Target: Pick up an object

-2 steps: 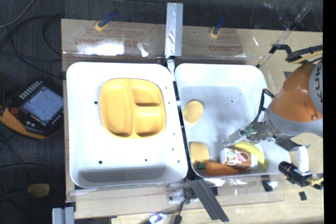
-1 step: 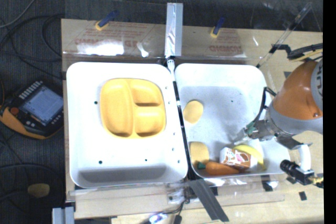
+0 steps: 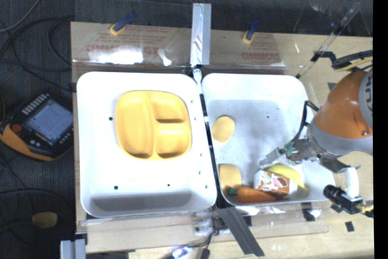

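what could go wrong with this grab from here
The gripper sits right above a tight cluster: banana, small carton and carrot touch each other, so it may nudge or catch two. They also lie against the right bin's front wall, which could block the fingers.

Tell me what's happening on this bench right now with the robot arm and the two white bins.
A grey and orange robot arm reaches in from the right over the right bin, with its gripper low near a cluster of toy food at the bin's near edge: a banana, a small carton and a carrot. Two pale yellow round pieces lie farther left. The left bin holds a yellow divided tray. I cannot tell whether anything is grasped yet.
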Robot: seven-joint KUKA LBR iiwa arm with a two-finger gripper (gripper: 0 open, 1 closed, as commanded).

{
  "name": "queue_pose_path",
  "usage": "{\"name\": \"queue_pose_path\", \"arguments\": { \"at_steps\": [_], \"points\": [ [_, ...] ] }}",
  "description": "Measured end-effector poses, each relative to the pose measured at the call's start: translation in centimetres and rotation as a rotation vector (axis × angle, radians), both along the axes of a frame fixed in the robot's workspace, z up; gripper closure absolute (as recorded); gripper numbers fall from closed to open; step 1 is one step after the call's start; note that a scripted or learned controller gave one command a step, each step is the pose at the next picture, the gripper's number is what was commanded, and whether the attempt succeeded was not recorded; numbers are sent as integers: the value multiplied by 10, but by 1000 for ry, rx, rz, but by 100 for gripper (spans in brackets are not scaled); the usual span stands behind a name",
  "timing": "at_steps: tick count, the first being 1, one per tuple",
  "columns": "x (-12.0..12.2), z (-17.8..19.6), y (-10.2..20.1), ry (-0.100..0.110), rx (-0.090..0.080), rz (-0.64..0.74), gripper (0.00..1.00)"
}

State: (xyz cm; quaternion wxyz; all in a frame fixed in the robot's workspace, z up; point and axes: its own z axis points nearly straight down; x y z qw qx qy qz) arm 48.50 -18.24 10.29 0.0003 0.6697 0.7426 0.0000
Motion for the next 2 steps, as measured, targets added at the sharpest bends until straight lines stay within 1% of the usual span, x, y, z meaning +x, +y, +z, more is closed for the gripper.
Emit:
{"name": "queue_pose_path", "arguments": {
  "at_steps": [1,2],
  "points": [
    [0,-10,9,-2,0,-54,0],
    [4,-12,-29,-2,18,116,0]
  ]
}}
